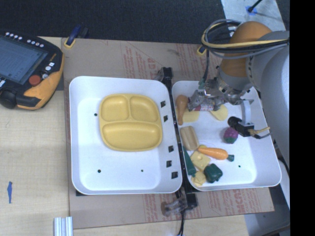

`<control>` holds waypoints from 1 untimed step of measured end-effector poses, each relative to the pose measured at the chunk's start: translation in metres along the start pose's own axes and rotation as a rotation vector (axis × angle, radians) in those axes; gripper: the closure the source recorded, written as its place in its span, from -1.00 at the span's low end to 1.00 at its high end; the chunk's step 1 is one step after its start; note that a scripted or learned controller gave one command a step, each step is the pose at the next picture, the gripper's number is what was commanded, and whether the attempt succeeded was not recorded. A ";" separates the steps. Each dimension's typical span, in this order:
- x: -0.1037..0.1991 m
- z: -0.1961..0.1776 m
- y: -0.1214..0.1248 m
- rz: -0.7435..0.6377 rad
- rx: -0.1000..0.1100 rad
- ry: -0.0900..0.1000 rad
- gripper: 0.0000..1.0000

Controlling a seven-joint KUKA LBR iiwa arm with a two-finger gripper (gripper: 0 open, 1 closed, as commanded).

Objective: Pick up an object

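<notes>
Two shallow white bins sit side by side on the bench. The left bin [83, 132] holds one item — a yellow three-compartment plate [131, 121], lying flat toward its upper half. The right bin [261, 173] holds the toy foods: one carrot [213, 153] near the centre, one purple piece [230, 134] toward the right, one tan bread-like piece [189, 137] by the left wall, one brown piece [181, 105] at the upper left corner, two dark green pieces [212, 173] near the front, and several pale yellow pieces [199, 160] — their exact number cannot be told. The gripper [206, 101] is low over the upper part of the right bin, just above pale yellow pieces there; whether its fingers are apart or closed cannot be told, and nothing is visibly held. One handheld controller [27, 75] lies at the bench's upper left.
</notes>
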State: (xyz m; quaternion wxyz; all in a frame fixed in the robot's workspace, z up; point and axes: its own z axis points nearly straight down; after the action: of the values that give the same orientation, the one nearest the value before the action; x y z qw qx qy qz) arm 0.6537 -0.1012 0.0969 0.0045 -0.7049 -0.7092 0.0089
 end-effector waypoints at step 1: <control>-0.041 0.008 -0.085 0.007 -0.007 0.005 -1.00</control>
State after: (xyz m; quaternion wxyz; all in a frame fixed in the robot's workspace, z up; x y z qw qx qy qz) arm 0.5686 -0.1423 0.0910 0.0038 -0.7075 -0.7067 0.0044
